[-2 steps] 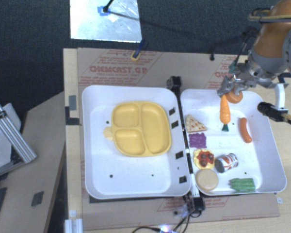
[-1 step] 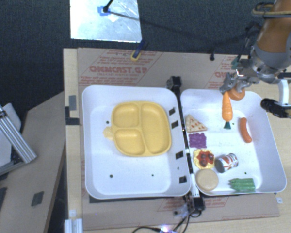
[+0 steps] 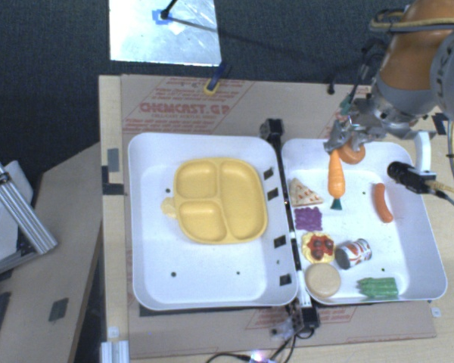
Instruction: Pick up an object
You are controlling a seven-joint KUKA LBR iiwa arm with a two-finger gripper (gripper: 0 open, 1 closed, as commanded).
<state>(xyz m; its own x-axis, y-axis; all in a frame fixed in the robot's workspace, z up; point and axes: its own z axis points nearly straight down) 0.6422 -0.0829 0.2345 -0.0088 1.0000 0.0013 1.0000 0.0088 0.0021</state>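
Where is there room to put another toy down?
Left bin: bare floor all round the yellow divided plate, widest along the front edge. Right bin: a small patch between the hot dog and can. Its left side is crowded with toy food.

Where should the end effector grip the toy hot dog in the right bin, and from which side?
Probably the middle of the hot dog, coming from above, fingers across its narrow width. It lies flat, long and thin, with bare bin floor on both sides.
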